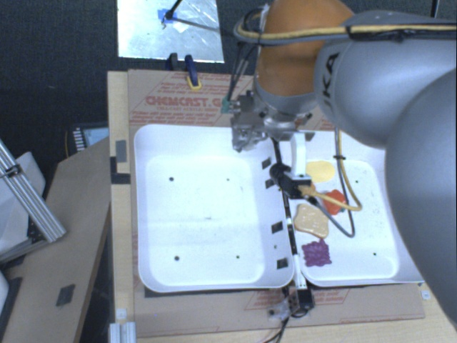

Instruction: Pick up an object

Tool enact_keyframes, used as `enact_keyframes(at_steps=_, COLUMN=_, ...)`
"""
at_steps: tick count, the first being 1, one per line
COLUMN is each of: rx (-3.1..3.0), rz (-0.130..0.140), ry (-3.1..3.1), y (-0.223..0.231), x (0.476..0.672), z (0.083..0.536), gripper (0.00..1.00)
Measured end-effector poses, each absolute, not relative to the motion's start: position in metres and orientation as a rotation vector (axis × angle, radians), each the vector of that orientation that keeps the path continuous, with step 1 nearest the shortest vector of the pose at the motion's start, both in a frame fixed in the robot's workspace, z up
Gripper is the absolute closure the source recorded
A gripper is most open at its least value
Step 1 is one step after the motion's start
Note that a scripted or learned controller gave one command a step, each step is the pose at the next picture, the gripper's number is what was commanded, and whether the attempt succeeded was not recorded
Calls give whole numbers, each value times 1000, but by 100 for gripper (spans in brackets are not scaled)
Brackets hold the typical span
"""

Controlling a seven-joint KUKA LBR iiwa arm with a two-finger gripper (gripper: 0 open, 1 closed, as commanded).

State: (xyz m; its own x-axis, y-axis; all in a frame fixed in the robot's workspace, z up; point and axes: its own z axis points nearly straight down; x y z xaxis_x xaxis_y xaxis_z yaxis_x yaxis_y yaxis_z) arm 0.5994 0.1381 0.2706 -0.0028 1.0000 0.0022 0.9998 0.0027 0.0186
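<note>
Grey arm [371, 84] fills upper right, gripper [246, 138] over left bin [200, 263] top edge; finger state unclear. Right bin [378, 263] holds yellow piece [320, 170], toast [312, 221], purple cluster [316, 253].

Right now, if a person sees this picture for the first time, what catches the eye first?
The big grey arm with its orange band fills the upper right and reaches over the bins. Under it, in the right bin, lie small bright things: a yellow piece, a red piece, a tan slice and a purple cluster. The left bin is plain white.
</note>
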Motion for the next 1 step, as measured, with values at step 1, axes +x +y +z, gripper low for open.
enact_keyframes(at_steps=1, rx=2225, rz=6, ry=2207, y=45, x=587, z=322, gripper=100)
